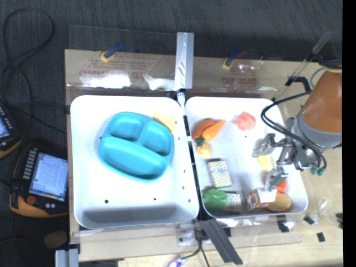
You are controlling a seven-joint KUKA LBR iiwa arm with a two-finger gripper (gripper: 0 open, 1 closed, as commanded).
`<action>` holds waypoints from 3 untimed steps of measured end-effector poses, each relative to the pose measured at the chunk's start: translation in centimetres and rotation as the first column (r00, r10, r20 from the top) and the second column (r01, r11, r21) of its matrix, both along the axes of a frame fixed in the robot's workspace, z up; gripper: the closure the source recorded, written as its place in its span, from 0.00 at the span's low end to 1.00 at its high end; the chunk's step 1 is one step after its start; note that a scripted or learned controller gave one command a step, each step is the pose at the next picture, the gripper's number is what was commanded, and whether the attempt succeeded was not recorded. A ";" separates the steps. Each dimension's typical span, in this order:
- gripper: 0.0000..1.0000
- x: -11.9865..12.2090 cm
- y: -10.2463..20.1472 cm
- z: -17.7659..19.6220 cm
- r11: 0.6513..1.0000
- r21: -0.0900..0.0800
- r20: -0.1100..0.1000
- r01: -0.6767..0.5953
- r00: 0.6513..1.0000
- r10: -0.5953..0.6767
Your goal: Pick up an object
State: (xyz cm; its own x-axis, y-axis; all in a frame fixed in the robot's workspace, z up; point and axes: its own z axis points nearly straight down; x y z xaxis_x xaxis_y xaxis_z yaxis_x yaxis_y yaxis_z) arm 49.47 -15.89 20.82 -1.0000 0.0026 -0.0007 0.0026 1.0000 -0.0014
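The metal two-finger gripper point(271, 163) hangs spread wide and holding nothing near the right bin's point(245, 102) right edge, above a small yellow block point(265, 162), perhaps foam.

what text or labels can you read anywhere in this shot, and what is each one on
None can be read.
Patterned box in the right bin: print too small to read.
Small carton near the gripper: markings blurred.
Handheld screen left of the bench: display too blurred.
Cardboard behind the bins: faint print, illegible.
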 end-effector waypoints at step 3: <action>0.00 5.0 -6.0 -11.7 0.999 -0.003 0.018 0.053 0.998 -0.053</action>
State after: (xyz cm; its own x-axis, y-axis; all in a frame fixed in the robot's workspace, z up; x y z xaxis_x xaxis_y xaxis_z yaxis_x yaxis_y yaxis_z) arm 54.46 -21.89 9.13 -0.9983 0.0555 -0.0185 0.0556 0.9984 -0.0039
